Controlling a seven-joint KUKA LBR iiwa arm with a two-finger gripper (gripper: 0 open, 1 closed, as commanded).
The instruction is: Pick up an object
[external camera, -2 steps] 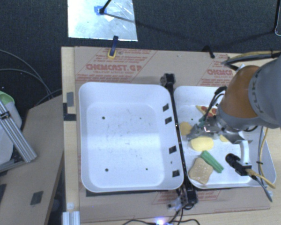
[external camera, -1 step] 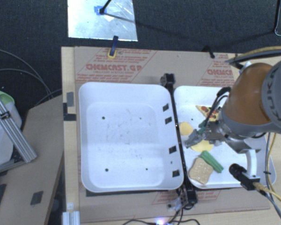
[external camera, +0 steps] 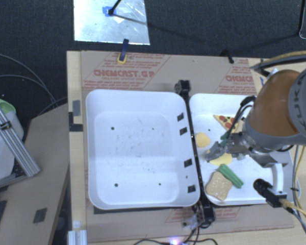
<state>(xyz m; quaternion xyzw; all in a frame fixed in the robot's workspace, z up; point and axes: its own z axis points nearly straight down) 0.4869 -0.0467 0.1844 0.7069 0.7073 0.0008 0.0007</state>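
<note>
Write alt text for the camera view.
A grey and orange robot arm reaches from the right, its gripper low over toy food in the right bin: a pizza slice, yellow pieces, a green piece and a cracker. The left bin lies alongside.

One camera sits fixed above the bench (external camera: 158,65) and looks down at a slant, the far edge of the bench toward the top of the frame. It stands far enough back to take in both white bins — the left bin (external camera: 137,98) and the right bin (external camera: 206,103) — side by side, plus dark floor beyond. The arm (external camera: 280,111) enters from the frame's right, looming large because it rises toward the lens.
</note>
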